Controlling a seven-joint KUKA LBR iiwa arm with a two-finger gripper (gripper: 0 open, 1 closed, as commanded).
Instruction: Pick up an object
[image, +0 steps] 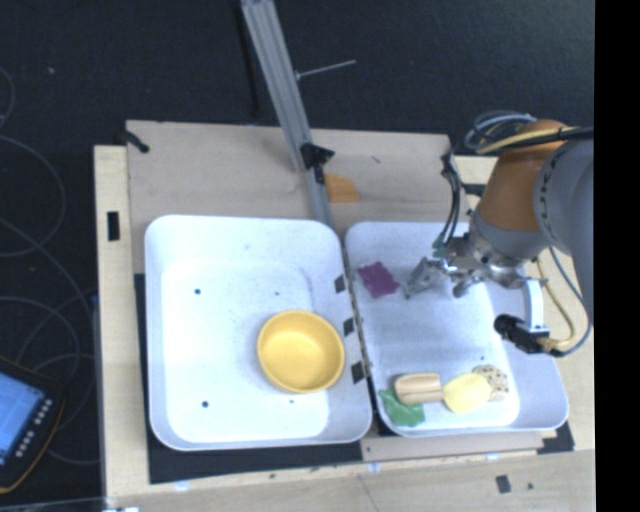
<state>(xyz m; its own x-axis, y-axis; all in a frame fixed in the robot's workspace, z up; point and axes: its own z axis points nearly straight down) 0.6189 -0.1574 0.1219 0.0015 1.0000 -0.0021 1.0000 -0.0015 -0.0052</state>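
Spread apart, the hand (436, 278) hung over the upper part of the right bin (525, 418), its two dark fingers (415, 282) splayed with nothing between them; the grey arm (560, 205) with its orange band (512, 190) entered from the right, behind the hand; just to the hand's left, close to one fingertip but apart from it, a small purple object (378, 279) lay flat on the bin floor near the wall shared by the two bins; well below the hand, along the bin's near edge, sat a cluster of things; a tan wooden cylinder (417, 388) lay on its side, a green piece (401, 410) lay just beneath and left of it, a yellow rounded object (464, 394) touched the cylinder's right end, and a speckled pale object (491, 379) rested against the yellow one; farther left of the hand, past the dividing wall, the left bin (175, 250) held a yellow bowl (300, 351), upright, in its lower right part; above and left of the hand, a slanted metal rail (283, 95) crossed the table (220, 165), and a small orange bit (340, 188) lay on the table beside the rail's foot.
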